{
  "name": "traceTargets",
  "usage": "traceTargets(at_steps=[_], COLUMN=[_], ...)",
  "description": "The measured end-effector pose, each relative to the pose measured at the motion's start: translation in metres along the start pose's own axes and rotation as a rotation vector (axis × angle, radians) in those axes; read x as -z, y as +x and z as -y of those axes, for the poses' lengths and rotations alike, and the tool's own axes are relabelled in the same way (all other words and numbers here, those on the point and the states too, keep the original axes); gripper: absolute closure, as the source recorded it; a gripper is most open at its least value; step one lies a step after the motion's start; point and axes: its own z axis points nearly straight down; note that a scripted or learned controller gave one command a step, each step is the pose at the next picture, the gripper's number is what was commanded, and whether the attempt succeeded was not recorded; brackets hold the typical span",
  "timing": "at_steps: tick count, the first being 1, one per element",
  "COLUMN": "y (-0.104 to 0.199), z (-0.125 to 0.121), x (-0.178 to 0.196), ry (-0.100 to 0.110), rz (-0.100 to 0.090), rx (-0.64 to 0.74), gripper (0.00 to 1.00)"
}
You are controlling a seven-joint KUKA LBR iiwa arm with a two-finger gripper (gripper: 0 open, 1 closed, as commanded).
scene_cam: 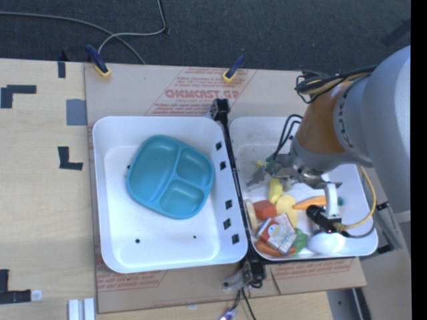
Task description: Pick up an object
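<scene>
Camera view, looking down at a slant. Bench: pale wood surface with a cardboard sheet [200,92] laid under two shallow white bins set side by side. Left bin [110,199]: holds one blue divided plate [170,177], three compartments, lying flat near the bin's middle and slightly turned. Right bin [363,242]: holds a cluster of small toy food items gathered toward its near half. Items noted there: a yellow piece [275,191] standing just below the gripper; a pale yellow piece [285,204] touching it on the near side; a red piece [264,210] just beside these to the left; an orange carrot-like piece [310,203] lying crosswise to the right; a small printed red-and-white packet [277,233] resting on the pile toward the near wall; a white rounded item [325,243] at the near right corner. Arm: grey with an orange band, reaching in from the right and hanging over the right bin, cables trailing along it. Gripper [270,170]: low inside the right bin, just above the yellow piece, metal parts pointing toward the divider between the bins; whether the jaws are spread or pressed together cannot be told from this angle, and nothing is seen held. Two clamps with yellow tips [99,63] sit at the cardboard's far edge.
</scene>
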Motion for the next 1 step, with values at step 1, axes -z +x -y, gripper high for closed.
traceTargets(at_steps=[1], y=[-0.0013], z=[-0.0003], x=[0.0098], ry=[-0.001], rz=[0.002], rx=[-0.001], gripper=[1.00])
